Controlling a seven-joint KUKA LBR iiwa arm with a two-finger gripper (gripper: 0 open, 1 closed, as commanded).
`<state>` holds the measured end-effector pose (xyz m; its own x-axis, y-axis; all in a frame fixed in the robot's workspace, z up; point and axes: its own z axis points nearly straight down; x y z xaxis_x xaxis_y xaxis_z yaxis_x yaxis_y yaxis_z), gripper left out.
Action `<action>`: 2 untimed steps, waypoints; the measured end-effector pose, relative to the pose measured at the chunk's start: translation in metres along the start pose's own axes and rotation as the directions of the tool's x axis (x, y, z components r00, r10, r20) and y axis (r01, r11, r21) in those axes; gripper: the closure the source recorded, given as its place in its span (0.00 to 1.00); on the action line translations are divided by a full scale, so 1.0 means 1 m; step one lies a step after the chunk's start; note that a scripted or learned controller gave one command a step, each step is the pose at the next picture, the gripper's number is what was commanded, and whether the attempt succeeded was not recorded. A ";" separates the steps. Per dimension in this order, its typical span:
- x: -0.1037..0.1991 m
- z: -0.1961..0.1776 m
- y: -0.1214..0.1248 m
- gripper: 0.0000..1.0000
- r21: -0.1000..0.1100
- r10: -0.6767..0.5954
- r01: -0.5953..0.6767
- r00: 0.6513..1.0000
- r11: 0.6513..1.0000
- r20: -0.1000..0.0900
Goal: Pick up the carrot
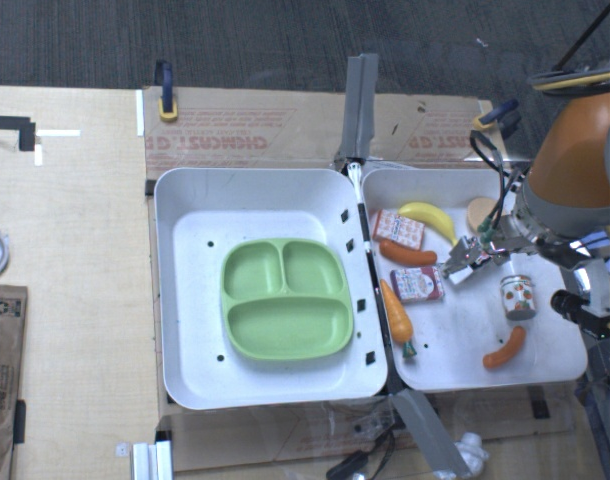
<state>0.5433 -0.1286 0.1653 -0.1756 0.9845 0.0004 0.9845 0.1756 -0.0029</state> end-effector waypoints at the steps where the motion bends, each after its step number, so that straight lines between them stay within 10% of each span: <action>1: 0.033 0.075 -0.048 0.00 0.000 -0.118 0.118 0.993 0.993 -0.001; 2: -0.070 0.009 -0.036 0.00 -0.003 -0.174 0.174 0.985 0.985 0.003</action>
<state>0.5197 -0.2038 0.1560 -0.3443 0.9389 -0.0017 0.9389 0.3443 0.0004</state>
